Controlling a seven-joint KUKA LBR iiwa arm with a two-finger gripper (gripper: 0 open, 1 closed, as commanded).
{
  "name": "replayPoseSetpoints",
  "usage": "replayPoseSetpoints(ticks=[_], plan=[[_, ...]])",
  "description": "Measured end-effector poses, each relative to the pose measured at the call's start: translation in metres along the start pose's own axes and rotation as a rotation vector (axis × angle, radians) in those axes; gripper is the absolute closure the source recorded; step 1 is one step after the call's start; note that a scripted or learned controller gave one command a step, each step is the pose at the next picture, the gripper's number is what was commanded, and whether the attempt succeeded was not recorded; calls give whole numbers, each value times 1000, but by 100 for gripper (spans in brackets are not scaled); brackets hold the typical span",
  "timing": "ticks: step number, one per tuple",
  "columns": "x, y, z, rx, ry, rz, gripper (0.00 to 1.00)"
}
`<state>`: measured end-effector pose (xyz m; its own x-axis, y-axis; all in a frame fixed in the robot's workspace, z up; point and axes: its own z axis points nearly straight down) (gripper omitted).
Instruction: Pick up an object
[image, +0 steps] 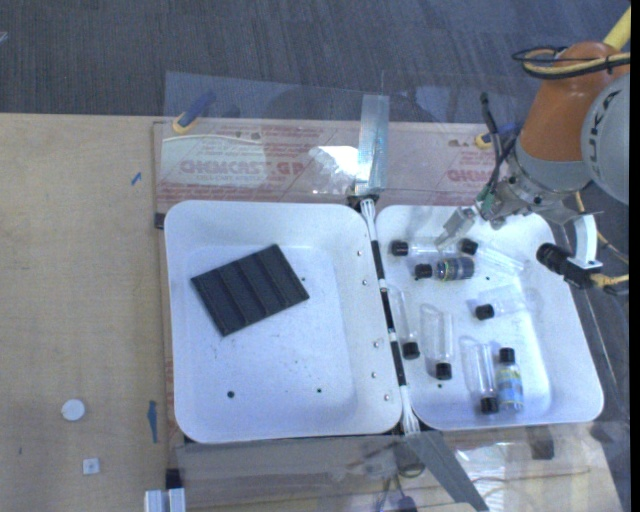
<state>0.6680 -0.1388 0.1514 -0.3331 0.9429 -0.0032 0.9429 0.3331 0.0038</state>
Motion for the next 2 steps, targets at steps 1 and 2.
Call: replayPoseSetpoints(ticks=[1,2], plan=[[-1,-43,17,3,2,-58,0],[-38,-115,36,2,3,-17,0]])
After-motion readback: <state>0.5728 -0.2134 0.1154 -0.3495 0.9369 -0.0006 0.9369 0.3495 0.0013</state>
